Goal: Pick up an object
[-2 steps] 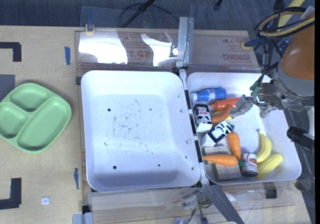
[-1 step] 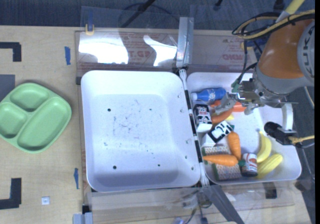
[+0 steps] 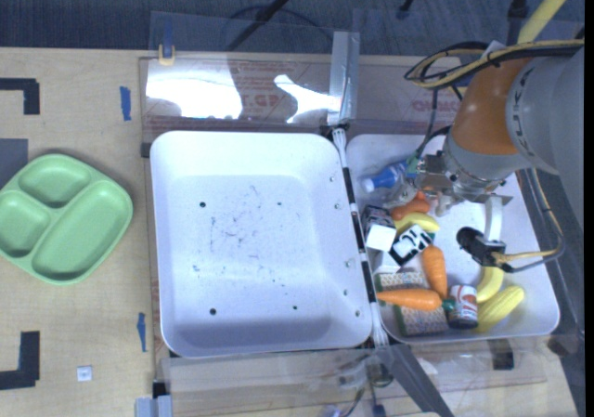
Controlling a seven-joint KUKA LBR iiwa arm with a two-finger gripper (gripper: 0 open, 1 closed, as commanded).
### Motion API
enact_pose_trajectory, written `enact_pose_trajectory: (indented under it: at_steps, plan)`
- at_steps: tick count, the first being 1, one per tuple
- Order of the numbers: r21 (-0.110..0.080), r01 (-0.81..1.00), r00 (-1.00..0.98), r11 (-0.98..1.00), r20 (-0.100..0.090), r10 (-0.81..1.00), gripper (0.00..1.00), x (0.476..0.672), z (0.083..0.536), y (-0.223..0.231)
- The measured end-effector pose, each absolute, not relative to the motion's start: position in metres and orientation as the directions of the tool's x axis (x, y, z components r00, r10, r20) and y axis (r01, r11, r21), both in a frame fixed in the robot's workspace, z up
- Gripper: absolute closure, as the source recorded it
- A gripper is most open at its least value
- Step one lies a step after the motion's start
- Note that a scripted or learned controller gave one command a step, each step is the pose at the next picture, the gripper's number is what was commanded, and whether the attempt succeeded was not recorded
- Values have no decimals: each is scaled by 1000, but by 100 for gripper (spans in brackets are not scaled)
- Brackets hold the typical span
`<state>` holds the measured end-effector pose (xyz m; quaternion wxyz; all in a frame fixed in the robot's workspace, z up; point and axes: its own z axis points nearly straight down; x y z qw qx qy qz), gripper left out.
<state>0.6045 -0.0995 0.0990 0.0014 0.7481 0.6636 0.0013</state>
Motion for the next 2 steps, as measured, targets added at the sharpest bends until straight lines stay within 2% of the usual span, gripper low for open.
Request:
enact_pose_trajectory:
  at_steps: [1, 2]
  plan:
    - [7, 992, 122, -122, 1, 993, 100, 605, 109, -100]
    - [1, 937, 348, -348, -1, 937, 100, 656, 190, -122]
